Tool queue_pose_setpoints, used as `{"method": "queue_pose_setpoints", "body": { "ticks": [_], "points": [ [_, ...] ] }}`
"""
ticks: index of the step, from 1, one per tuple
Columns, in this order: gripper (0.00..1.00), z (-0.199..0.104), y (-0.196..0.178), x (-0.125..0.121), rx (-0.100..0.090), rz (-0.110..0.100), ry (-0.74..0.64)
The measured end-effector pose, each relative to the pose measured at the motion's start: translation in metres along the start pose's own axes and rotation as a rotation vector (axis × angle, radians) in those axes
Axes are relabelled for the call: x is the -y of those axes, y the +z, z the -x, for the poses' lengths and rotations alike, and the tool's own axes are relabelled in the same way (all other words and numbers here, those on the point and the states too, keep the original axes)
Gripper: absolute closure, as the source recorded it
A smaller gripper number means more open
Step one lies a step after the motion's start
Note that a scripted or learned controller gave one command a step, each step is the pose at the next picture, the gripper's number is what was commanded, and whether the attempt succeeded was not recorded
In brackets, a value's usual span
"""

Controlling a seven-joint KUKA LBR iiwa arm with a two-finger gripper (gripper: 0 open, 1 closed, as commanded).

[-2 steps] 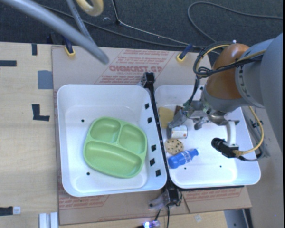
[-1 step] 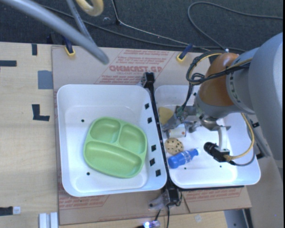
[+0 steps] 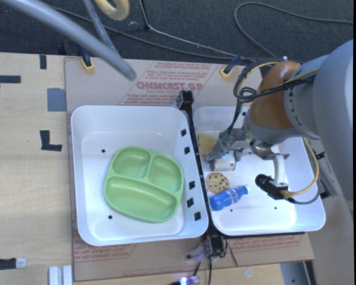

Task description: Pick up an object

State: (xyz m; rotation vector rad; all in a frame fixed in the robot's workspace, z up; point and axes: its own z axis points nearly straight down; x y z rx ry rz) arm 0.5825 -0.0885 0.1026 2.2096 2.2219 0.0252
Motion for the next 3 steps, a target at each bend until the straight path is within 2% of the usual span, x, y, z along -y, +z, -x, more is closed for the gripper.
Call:
{"method": "queue_pose_setpoints", "body": {
  "ticks": [1,2,3],
  "points": [
    [1.00,0.008,-0.059,-0.001,0.007,-0.013,0.005],
    [1.00,0.008,-0.112,-0.002,0.007,-0.013,0.004],
    [1.00,-0.051,-0.120,0.017,0.004,-0.018,-0.001]
  ]
}}
